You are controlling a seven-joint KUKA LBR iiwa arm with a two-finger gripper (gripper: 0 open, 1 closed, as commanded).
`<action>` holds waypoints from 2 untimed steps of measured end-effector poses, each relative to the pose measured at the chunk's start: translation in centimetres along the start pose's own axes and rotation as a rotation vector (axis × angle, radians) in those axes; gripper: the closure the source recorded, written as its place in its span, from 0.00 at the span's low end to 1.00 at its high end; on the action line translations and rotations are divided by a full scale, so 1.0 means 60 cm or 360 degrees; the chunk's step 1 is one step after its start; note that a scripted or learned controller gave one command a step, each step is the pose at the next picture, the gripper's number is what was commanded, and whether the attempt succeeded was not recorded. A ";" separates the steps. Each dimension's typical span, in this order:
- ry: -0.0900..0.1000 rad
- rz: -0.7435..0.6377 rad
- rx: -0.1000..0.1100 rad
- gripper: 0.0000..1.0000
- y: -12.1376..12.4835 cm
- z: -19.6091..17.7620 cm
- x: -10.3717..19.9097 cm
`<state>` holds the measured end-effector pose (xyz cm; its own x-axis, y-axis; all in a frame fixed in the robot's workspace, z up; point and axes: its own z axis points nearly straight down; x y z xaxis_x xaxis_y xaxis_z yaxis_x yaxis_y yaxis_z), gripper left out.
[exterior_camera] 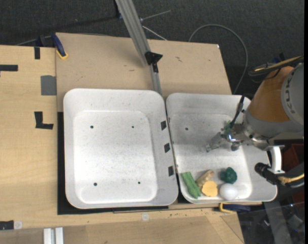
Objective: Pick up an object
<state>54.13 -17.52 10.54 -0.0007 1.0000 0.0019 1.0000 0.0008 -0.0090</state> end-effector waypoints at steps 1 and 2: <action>-0.0002 -0.0001 -0.0009 1.00 0.003 -0.023 0.000; -0.0006 0.0002 -0.0020 1.00 0.003 -0.103 -0.016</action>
<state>54.37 -18.52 16.75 0.0005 1.0000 -0.0018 1.0000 -0.0005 0.0034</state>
